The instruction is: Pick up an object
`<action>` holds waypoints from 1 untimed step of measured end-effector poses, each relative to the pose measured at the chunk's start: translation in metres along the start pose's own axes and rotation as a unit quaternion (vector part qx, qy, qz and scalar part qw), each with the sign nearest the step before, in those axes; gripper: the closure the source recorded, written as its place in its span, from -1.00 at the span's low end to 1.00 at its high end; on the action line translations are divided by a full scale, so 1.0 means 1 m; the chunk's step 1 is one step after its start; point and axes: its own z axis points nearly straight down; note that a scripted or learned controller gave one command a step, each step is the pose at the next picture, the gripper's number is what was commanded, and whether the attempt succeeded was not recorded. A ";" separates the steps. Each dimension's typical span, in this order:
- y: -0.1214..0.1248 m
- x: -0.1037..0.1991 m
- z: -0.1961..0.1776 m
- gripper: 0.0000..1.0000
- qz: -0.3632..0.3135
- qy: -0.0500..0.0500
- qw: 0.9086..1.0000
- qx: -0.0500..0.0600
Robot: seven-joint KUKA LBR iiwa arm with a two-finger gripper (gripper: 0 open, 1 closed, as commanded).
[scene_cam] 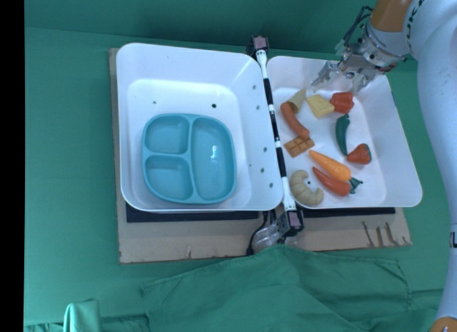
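Green cloth covers the bench (64, 180), and on it a cardboard sheet (178, 241) carries two shallow white bins. Over the far edge of the right bin (400, 173) hangs the gripper (341, 75), its fingers spread apart with nothing between them. Just below it lie a yellow cheese wedge (320, 105) and a red pepper piece (343, 101), neither touching the fingers. A little farther toward the divider sit a cone-shaped piece (297, 98) and a sausage (293, 119). Beyond these, going toward the near rim: a green chili (343, 133), a waffle square (298, 145), a strawberry (360, 154), an orange carrot (330, 165), a red chili (333, 182) and a croissant (305, 189). Across the divider, the left bin (143, 66) holds a blue sectioned plate (189, 158), well apart from the gripper.
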 end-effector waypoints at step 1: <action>0.001 -0.001 0.005 -1.00 0.000 0.000 1.000 0.000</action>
